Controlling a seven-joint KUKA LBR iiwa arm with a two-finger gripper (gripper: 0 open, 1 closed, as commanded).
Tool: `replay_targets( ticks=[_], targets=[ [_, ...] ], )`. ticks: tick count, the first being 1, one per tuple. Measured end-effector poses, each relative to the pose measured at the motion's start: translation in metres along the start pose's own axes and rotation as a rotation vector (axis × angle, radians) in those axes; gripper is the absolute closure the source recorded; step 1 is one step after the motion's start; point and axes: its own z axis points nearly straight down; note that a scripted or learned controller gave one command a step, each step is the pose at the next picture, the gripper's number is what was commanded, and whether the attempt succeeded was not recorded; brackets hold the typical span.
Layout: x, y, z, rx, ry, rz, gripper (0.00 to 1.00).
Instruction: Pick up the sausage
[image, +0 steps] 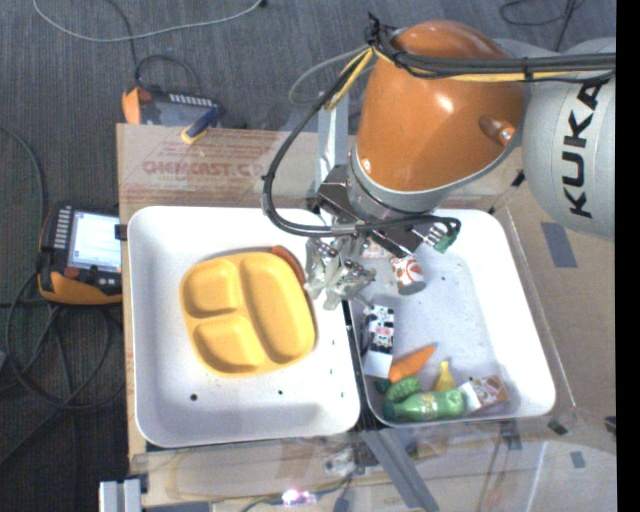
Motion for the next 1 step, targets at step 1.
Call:
replay_targets(
  ticks=[1],
  targets=[
    [0.0667,-0.0659,0.0643,0.002,0.007,-0.168,1.0]
  ],
)
